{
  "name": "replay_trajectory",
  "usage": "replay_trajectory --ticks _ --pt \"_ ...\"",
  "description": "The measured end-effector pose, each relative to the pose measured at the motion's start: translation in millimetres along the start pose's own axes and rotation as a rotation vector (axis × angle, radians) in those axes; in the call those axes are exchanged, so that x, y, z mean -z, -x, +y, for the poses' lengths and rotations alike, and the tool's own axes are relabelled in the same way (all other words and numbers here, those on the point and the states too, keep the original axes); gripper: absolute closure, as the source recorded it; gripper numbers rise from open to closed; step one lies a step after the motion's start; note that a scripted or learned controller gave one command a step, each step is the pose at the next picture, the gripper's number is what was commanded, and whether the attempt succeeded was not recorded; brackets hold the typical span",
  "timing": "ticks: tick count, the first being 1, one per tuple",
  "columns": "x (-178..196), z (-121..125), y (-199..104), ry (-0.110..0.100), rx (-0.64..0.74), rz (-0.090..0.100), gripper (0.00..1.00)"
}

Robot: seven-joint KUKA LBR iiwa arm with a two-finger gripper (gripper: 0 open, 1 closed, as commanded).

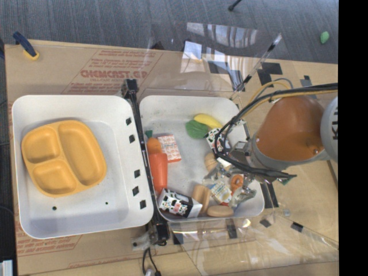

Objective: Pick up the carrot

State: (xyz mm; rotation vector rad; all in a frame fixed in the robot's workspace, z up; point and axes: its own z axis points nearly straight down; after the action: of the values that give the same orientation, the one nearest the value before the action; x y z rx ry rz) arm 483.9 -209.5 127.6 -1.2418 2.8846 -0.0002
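Seen from above at a slant, the tan cardboard-covered worktop [75,68] carries red printed lettering and sits against dark grey ribbed carpet at the top, where a small green object [325,37] lies on the floor and a blue and yellow clamp [25,45] grips the worktop's far left corner. Clear plastic sheeting around the bins throws pale glare. The shallow white plastic left bin [115,206] holds a smooth yellow plastic plate with three compartments [63,157]. In the shallow white right bin [184,105], the orange toy carrot with a rounded top [157,165] lies lengthwise against the left wall, beside a small red and white packet [170,147]. Further back rest a glossy yellow banana-shaped toy [208,120] and a green rounded piece [196,130]. Near the front wall sit a black and white printed carton [175,204] and tan bread-like pieces [210,203]. The grey arm with its orange band [290,132] reaches in from the right, cables looping over it; the gripper [230,180] is low among crinkly clutter at the bin's right side, well apart from the carrot, and whether it is spread or closed I cannot tell.
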Motion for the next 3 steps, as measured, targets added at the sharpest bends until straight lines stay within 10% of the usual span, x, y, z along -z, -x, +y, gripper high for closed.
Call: replay_trajectory --ticks 2,3 --pt "33 -13 13 -0.004 0.242 -0.002 0.00" --pt "-34 51 52 -0.009 0.188 -0.011 0.00"
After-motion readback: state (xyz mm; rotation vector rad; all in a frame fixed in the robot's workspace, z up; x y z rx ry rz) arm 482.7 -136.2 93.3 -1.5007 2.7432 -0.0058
